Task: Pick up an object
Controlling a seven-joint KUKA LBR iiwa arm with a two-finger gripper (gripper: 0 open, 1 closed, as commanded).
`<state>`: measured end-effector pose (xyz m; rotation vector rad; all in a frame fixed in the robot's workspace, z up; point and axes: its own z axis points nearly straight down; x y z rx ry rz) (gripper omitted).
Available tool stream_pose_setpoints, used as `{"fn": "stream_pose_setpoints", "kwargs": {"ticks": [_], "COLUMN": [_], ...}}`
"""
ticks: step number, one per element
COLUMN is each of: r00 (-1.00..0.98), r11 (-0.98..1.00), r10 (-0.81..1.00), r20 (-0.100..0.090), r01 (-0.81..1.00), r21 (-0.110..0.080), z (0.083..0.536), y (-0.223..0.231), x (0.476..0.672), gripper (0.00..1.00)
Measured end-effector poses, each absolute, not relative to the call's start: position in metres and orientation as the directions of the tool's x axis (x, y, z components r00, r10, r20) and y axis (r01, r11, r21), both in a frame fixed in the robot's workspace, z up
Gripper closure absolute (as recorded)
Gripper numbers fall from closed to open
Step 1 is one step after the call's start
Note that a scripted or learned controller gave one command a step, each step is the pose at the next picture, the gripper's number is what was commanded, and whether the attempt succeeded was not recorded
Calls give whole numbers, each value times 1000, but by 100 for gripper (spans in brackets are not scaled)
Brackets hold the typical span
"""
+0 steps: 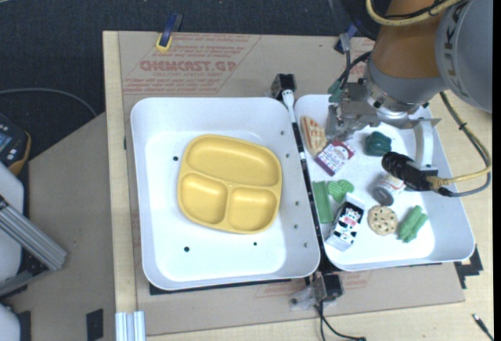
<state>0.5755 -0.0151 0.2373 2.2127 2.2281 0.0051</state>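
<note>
My gripper (341,122) hangs over the far left part of the right bin (450,242). It is just above a maroon packet (334,157) and beside a tan waffle piece (312,133). A teal lump (378,144) lies just to its right. Nearer the front lie a green leafy toy (329,195), a black-and-white carton (347,224), a round cookie (382,220), a small grey can (383,192) and a green pod (411,223). Nothing is visibly held.
The left bin (153,175) holds a yellow divided plate (229,182). The ridge between the two bins (301,167) runs just left of the gripper. The arm's grey and orange body (415,26) looms over the right bin's far side.
</note>
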Motion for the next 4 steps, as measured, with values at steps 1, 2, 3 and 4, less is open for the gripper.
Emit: {"fn": "stream_pose_setpoints", "kwargs": {"ticks": [1, 2, 3, 4], "r00": [-5, -1, -1, 1], "r11": [5, 1, 1, -1], "r10": [1000, 1000, 1000, 1000], "r20": [0, 1, 0, -1], "r01": [1000, 1000, 1000, 1000], "r21": [3, -4, 2, -3], "z": [229, 224, 230, 215], "y": [16, 23, 30, 25], "x": [588, 573, 581, 587], "gripper": [100, 100, 100, 100]}}
